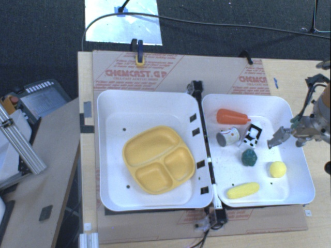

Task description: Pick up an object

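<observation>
Over the right bin, at about three o'clock from its centre, the gripper is seen reaching in above the right wall; whether it is parted or closed cannot be told from this view, and nothing is seen held in it. Nearest to it, the yellow ball is found at about five o'clock from the tip, lying alone on bare floor near the right wall, and it is judged the likeliest object to be taken. It is judged to be light and smooth, prone to roll if nudged, so a hold across its widest part, taken straight from above, is advised. A dark green object lies at nine o'clock from the ball, apart from it, and a black-and-white toy is placed just above that one, near a small grey cup lying on its side. An orange carrot is set at twelve o'clock in the bin, and a yellow banana at six o'clock near the front wall. None of these touches the ball, so a descent onto it is judged to be unobstructed, though the nearby bin wall could crowd the outer side of the grasp. A yellow divided plate is held in the left bin, well apart from the work.
</observation>
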You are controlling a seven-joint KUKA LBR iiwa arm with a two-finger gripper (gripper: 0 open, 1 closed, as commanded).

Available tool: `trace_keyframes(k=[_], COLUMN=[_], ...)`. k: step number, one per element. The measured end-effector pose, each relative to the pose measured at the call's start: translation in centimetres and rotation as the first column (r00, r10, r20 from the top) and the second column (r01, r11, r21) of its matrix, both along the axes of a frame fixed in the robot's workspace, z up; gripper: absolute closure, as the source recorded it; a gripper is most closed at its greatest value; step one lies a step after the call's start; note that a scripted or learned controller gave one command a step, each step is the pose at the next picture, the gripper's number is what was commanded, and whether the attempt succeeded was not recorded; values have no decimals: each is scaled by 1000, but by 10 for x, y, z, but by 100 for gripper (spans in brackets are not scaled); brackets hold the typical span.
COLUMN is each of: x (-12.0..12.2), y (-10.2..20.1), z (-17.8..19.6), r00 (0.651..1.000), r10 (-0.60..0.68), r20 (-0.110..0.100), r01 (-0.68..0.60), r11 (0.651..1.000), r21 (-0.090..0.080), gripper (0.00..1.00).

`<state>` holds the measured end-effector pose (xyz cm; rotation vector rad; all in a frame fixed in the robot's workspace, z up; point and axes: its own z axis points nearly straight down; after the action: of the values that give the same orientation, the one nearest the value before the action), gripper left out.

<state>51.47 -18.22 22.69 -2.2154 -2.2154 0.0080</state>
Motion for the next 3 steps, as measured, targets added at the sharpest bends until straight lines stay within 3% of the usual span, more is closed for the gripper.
trace_keyframes(k=[1,3], x=[3,3], y=[0,2], z=[5,-116], r00=[1000,1000], r10=[3,2], r20=[11,11], r01=[-3,-2], r11=[1000,1000], r21=[-3,1], gripper=[0,0])
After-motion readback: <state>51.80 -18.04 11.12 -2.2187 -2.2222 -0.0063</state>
